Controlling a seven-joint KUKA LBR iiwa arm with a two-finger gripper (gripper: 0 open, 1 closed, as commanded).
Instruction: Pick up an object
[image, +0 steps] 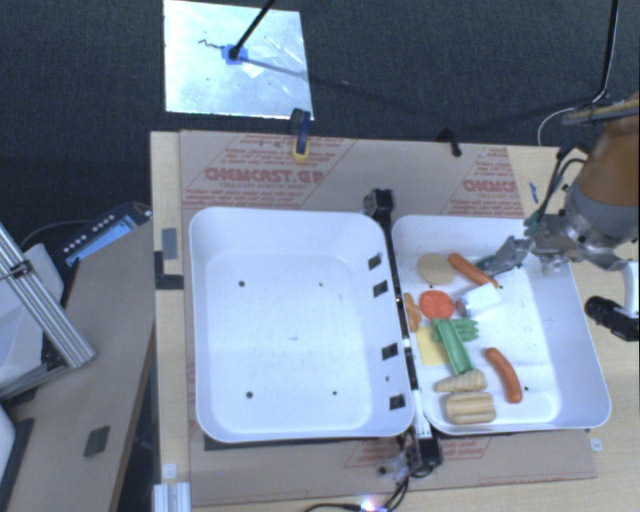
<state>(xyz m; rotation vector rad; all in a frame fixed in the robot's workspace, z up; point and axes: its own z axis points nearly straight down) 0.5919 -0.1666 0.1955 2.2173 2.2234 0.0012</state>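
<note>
The right bin (560, 330) holds several toy foods. Among them are a beige round piece (435, 268), an orange carrot-like stick (468, 269), a white block (483, 298) and a red tomato (436, 304). A green vegetable (455, 342) lies on a yellow slice (429, 347), with an orange sausage (504, 375), a ridged tan piece (459, 382) and a bread roll (470, 407) nearby. My gripper (503, 257) reaches in from the right, low over the bin's back part. Its tip is just right of the carrot-like stick and above the white block. I see nothing held in it.
The left bin (290, 320) sits beside the right one, with a black divider strip (395, 300) between them. Both rest on a cardboard sheet (260, 165). The arm's wrist (605, 215) hangs over the right bin's far right corner. A black part (612, 315) juts over its right rim.
</note>
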